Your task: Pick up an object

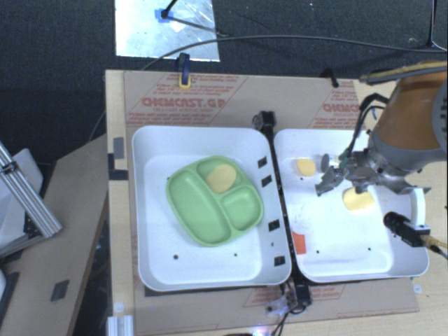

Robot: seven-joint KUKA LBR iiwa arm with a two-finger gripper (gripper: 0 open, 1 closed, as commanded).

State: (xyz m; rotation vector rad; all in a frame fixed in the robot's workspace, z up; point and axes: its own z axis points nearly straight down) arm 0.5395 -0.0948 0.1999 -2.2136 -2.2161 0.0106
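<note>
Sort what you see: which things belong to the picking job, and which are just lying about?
Job in hand: pincer, yellow piece, pale yellow piece, orange piece, all in the right bin.
Lying about: green plate with tan lump, blue clamp, foil sheet.

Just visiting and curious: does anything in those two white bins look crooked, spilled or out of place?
The green divided plate sits skewed in the left bin, a pale yellow lump in one compartment. In the right bin, a yellow piece, a second yellow piece and an orange scrap lie scattered. Nothing looks spilled.
</note>
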